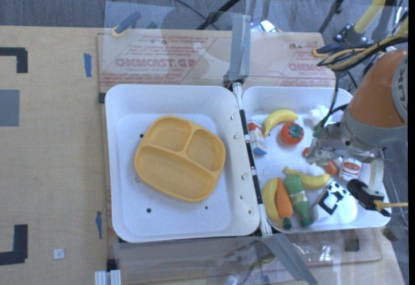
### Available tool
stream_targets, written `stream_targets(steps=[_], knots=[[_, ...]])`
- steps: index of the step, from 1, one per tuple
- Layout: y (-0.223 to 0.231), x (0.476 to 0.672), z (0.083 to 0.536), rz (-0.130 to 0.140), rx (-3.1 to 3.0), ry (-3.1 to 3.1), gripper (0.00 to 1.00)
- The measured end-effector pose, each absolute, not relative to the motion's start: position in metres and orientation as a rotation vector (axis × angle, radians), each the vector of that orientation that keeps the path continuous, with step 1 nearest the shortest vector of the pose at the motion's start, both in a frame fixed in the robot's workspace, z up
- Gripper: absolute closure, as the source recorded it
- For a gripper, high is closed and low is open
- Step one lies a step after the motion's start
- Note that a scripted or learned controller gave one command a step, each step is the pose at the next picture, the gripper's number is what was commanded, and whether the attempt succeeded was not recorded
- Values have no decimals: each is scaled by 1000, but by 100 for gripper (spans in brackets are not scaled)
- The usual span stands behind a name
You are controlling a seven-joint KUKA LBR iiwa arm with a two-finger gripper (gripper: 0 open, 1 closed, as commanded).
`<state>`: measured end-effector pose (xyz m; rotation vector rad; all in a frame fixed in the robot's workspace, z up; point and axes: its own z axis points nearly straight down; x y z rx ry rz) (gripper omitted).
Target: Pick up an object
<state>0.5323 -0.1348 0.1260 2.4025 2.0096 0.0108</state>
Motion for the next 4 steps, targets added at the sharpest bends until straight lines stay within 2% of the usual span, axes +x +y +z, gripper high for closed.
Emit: stream_targets(steps=[1, 2, 3, 4], knots=[[-135, 532, 126, 11, 2403, 2010, 0], [-126, 499, 96, 32, 2451, 1927, 0], [-127, 500, 106, 35, 2450, 1923, 100], [-127, 499, 105, 32, 2452, 1924, 0]])
